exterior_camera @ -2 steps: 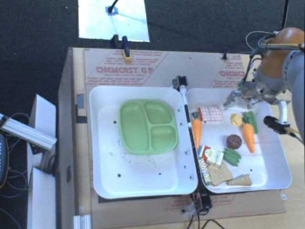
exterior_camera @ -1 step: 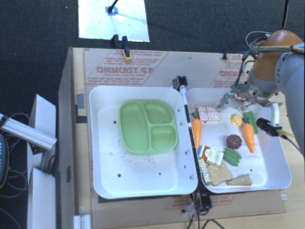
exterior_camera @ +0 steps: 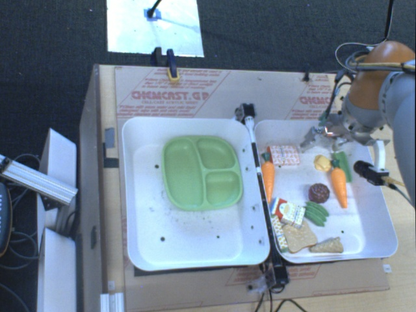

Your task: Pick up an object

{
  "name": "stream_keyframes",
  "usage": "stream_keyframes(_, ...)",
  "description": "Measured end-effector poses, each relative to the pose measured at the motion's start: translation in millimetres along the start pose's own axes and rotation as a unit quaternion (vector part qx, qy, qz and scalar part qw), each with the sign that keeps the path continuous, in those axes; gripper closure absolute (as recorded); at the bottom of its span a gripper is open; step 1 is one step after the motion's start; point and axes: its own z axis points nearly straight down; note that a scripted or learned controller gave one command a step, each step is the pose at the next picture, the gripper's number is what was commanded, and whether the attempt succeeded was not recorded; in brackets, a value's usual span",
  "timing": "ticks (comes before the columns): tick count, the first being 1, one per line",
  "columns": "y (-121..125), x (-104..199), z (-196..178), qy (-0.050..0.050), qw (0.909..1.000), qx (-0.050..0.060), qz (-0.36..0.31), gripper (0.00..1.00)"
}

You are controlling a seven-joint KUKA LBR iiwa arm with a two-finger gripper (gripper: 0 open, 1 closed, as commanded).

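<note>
My claw [exterior_camera: 328,134] hung over the right bin's [exterior_camera: 383,229] far end; whether it was open or shut, I could not tell. The toy foods lay crowded below, yellow piece [exterior_camera: 322,163] touching carrot [exterior_camera: 338,184], so a descent risked nudging both.

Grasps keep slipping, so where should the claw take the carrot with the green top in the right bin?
Grip the carrot across its thick upper body, just below the green top, coming straight down. It lies flat, tapering toward its tip, with bare floor on both sides.
</note>
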Motion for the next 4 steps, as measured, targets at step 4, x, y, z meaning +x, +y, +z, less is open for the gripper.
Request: stream_keyframes(4, 0, -3, 0, 0.000, 1.0000, 0.000, 0.000, 0.00)
